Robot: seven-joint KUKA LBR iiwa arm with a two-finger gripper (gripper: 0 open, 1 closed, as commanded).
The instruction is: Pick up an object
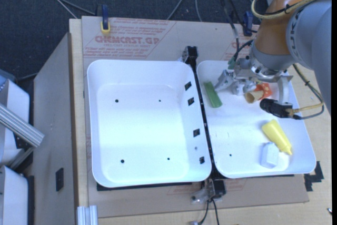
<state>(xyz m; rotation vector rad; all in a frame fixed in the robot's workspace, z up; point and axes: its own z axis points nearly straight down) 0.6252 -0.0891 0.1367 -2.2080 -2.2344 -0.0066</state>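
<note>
Camera view: end effector (238,81) low at right bin's (237,166) far edge, grip state unclear; approach step. Next: settle on green piece (212,94).

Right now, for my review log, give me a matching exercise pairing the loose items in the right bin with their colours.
Things:
1. flat strip near the divider
2. pointed piece by the bin's right wall
3. small block at the bin's near corner

Colours:
A. white
B. green
C. yellow

Pairs: 1-B, 2-C, 3-A
</note>
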